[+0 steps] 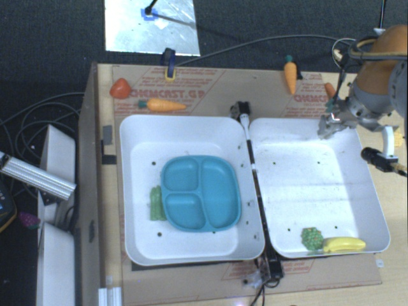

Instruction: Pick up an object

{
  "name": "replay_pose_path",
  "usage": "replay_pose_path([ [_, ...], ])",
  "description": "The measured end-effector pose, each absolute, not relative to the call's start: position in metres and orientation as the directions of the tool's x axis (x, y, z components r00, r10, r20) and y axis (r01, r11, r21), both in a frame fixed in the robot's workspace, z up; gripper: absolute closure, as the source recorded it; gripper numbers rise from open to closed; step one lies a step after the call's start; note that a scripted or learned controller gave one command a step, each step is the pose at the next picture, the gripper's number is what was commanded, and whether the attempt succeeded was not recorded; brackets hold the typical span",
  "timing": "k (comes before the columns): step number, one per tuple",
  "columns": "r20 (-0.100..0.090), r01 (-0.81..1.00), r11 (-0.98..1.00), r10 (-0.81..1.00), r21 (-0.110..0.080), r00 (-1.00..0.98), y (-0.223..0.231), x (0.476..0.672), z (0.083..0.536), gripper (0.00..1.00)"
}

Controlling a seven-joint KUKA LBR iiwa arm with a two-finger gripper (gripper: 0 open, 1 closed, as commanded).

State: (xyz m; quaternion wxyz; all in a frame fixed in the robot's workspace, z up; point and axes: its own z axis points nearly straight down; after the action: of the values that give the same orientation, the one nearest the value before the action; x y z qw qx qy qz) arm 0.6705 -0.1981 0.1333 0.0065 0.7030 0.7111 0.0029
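Banana (345, 244) sits at the near-right corner of the right bin (357, 171), touching a broccoli piece (312, 238) on its left.
Gripper (328, 127) hovers over the far edge of the same bin, well apart from both; nothing seen between its tips, open/closed state can't be told from here. Banana's long axis runs roughly left-right across the view, so the target lies toward the camera-near side from the gripper. Left bin (137, 171) holds a blue divided plate (200, 193) and a green item (156, 203).
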Motion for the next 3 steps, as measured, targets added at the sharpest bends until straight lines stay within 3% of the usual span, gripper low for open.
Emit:
replay_pose_path([
  [3,-0.008,1.0,0.016,1.0,0.025,-0.016,-0.199,0.674,0.168,1.0],
])
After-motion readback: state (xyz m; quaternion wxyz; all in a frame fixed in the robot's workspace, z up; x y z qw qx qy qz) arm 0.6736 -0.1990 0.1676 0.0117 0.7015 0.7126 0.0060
